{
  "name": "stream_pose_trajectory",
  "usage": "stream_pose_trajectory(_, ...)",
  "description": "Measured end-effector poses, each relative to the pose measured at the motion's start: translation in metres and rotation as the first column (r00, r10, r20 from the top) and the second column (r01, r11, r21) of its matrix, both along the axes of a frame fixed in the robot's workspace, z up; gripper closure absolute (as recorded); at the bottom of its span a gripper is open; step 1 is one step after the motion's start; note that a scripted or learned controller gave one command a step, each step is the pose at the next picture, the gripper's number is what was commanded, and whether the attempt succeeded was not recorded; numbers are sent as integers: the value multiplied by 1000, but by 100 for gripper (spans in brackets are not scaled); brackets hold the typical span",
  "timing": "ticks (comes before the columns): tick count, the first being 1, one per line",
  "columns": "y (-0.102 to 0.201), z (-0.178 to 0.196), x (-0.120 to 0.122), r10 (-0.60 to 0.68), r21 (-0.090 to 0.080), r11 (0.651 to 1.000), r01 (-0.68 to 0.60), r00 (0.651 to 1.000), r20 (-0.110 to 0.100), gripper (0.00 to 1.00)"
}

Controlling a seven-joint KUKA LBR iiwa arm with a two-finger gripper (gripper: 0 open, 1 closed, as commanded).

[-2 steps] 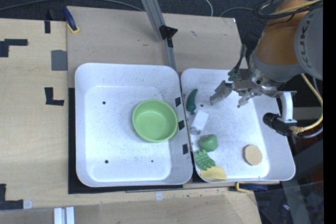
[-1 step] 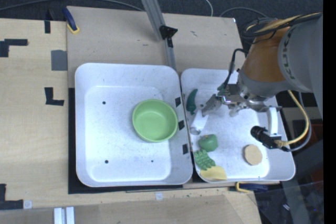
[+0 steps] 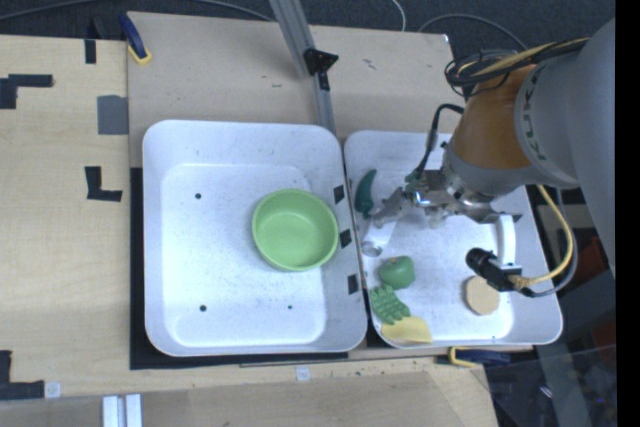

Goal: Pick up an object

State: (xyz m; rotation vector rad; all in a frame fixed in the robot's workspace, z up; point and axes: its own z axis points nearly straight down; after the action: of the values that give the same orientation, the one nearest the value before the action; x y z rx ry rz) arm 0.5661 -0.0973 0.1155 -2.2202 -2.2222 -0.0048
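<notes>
Objects for picking lie in the right bin [image 3: 530,320], scattered over its left and near parts. A dark green curved piece [image 3: 366,190] leans by the bin's left wall, toward the far side. Nearer the camera sits a green rounded lump [image 3: 397,271], and just beside it, closer still, a leafy green piece [image 3: 388,303] touches a yellow piece [image 3: 413,329] at the near rim. A tan disc [image 3: 482,296] rests well apart from these, toward the bin's right near corner, next to a black fitting on the arm's cabling. The gripper [image 3: 385,208] is low over the bin's left half, between the dark green piece and the rounded lump — close to the dark green piece, though whether it touches anything I cannot tell. Whether its jaws are spread or pressed together cannot be told either; the metal parts blur against the white floor. Nothing is seen between them. The arm [image 3: 500,130], grey with its orange band, reaches in from the right. The left bin [image 3: 175,215] holds a green bowl [image 3: 295,229], upright, toward its right side — near the shared wall.
</notes>
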Motion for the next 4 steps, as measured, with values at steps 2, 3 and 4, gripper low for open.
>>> stream_pose_trajectory(2, -5, 55, 3, 0, -3, 1000, 0, 1000, 0, 100)
stream_pose_trajectory(3, 2, 103, -2, 1, -3, 1000, -1, 1000, 1, 100)
stream_pose_trajectory(4, 2, 152, -1, 1, -3, 1000, -1, 1000, 2, 100)
